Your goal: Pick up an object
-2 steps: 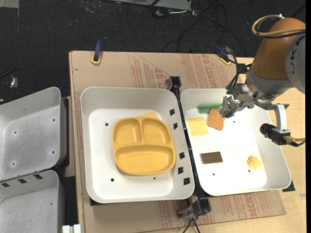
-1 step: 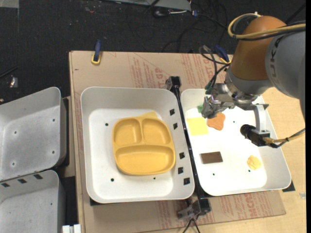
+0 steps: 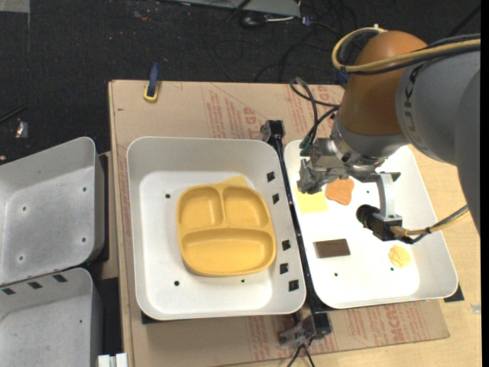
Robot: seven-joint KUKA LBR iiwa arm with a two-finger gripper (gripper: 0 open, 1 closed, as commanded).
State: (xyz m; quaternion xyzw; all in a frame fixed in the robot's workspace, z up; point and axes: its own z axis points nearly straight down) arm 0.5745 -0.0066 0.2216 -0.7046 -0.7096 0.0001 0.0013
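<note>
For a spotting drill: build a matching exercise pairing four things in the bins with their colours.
Things:
1. divided tray, left bin
2. flat rectangular block, right bin
3. square piece below the end effector
4. lumpy piece beside that square

Colours:
a. orange
b. dark brown
c. golden yellow
d. pale yellow

Pairs: 1-c, 2-b, 3-d, 4-a

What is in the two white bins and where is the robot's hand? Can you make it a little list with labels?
left bin: a yellow tray with three compartments
right bin: a pale yellow square, an orange piece, a brown rectangle, a small yellow lump
gripper: over the right bin's upper left part, just above the pale yellow square and beside the orange piece
arm: reaches in from the right
held object: cannot tell
</note>
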